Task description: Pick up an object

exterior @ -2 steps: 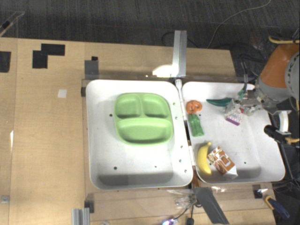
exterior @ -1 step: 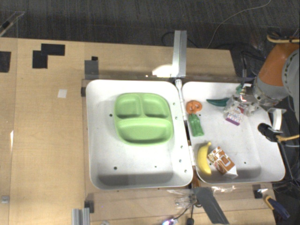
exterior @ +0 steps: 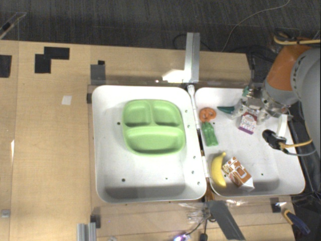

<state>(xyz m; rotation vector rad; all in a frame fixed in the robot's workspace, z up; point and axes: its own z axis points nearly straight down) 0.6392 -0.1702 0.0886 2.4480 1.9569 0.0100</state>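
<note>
Right now your gripper (exterior: 249, 115) hangs over the right bin (exterior: 291, 179), directly above a small purple-and-white packet (exterior: 247, 124); whether it grips the packet, you cannot tell. Near it lie a round orange piece (exterior: 207, 114), a flat green wrapper (exterior: 209, 134), a smooth yellow banana (exterior: 217, 169) and a brown printed carton (exterior: 236, 172). In the left bin (exterior: 108, 185) sits a glossy green divided tray (exterior: 152, 126).

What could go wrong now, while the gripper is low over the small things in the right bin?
1. The gripper hangs over a small purple packet that lies flat, so it may slip away.
2. A teal piece and an orange round thing lie near, and a sweep could push them.
3. The banana touches a brown carton, so picking either may drag the other.
</note>
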